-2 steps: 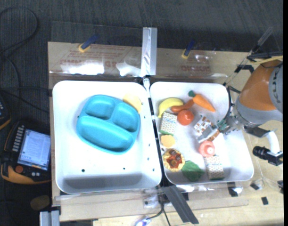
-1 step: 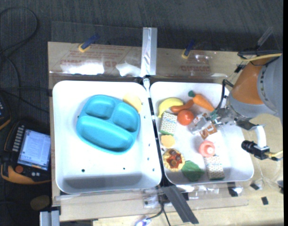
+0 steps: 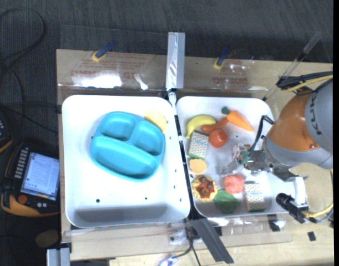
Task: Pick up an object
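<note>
Overhead slanted view of both bins (image 3: 69, 148)

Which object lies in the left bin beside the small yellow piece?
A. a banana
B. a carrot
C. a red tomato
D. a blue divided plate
D: the blue divided plate lies in the left bin with the small yellow piece at its upper right edge, while the carrot, banana and red tomato all lie in the right bin.

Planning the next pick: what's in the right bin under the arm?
Near the gripper in the right bin lie a pink piece and a patterned block. The arm covers the bin's right side.
</note>
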You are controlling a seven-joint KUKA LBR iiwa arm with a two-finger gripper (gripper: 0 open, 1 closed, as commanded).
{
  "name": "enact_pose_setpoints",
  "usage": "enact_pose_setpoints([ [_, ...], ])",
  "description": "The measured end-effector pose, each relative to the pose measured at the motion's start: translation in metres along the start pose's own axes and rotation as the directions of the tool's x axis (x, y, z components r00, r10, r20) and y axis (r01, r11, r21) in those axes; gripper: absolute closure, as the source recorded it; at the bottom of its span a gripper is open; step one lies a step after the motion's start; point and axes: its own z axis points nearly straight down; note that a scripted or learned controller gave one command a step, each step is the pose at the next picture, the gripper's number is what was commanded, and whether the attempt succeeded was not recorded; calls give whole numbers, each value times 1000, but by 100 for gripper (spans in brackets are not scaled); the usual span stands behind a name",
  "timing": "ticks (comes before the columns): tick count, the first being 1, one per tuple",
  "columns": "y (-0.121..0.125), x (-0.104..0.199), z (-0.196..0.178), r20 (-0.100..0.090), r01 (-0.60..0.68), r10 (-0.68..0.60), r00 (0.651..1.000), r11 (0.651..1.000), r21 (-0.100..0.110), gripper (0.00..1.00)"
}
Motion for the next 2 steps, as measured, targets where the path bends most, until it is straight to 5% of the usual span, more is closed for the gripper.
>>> enact_pose_setpoints([
  [1,0,1,-8,-4,1,-1,1000,1000,4,100],
  [2,12,46,-87,-1,-202,202,979,979,21,100],
])
